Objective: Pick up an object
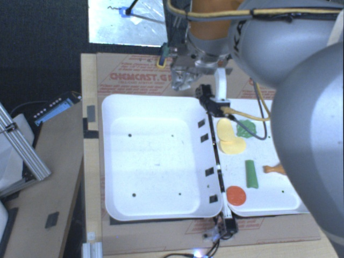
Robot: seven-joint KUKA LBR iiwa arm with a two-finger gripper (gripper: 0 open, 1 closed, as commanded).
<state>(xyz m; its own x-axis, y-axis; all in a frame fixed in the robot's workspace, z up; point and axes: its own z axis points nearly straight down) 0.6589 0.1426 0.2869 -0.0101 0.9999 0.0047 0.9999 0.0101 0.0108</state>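
Around the two bins: cardboard, clips and bench clutter.

A brown cardboard sheet [134,74] with red print is lying on the bench [59,198], and the two white bins, the left bin [156,160] and the right bin [269,198], are sitting side by side on it, their inner rims touching. Black clips [204,138] are gripping this shared rim in a row. At the bench's left edge an aluminium profile [24,149] is leaning at a slant, and a blue-and-black strip [54,107] is lying near the bench's far left corner. A small dark square [52,220] is resting near the bench's front edge. Beyond the far edge a shiny sheet [115,15] is reflecting light.
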